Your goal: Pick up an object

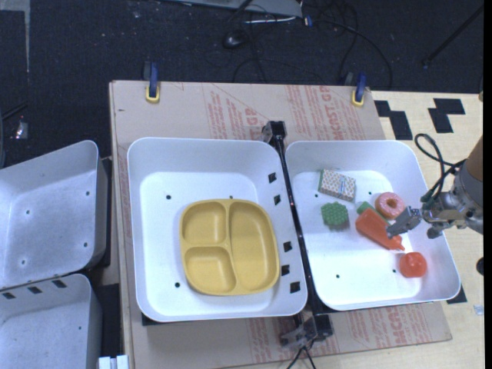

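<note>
The arm runs off the right edge, its jaws unclear.

Orange carrot flat, right bin

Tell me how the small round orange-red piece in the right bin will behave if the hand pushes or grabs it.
The round orange-red piece looks ball-like, so a push would probably roll it toward the bin wall. Its smooth, shiny-looking surface may slip out of a pinch. It seems toy-sized, so likely light.

A yellow divided plate sits in the left bin. In the right bin, the hand touches an orange carrot, with a pink doughnut at its one o'clock.
</note>
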Controlling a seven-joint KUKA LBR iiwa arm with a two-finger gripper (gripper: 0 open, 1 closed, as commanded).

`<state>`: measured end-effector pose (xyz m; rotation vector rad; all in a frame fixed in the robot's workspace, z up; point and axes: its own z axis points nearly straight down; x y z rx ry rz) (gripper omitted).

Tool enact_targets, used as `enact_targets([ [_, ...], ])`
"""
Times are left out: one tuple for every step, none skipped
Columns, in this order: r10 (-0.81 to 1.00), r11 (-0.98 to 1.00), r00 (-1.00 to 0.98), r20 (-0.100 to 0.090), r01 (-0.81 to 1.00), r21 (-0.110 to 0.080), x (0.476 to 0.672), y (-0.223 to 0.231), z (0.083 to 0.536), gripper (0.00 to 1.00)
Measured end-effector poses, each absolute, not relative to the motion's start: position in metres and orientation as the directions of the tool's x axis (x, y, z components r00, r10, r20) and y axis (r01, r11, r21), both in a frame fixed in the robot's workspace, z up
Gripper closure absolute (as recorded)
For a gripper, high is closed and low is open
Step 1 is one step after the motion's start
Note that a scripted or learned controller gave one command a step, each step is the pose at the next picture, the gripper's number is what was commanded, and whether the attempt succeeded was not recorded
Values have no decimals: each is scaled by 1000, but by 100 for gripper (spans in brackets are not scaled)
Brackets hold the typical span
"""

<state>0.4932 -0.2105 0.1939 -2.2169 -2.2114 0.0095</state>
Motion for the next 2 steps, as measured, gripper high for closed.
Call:
enact_targets([
  [1000, 1, -1, 0, 1000, -1, 496, -210, 199, 0],
  [1000, -2, 2, 2, 1000, -6, 490, -209, 136, 0],
])
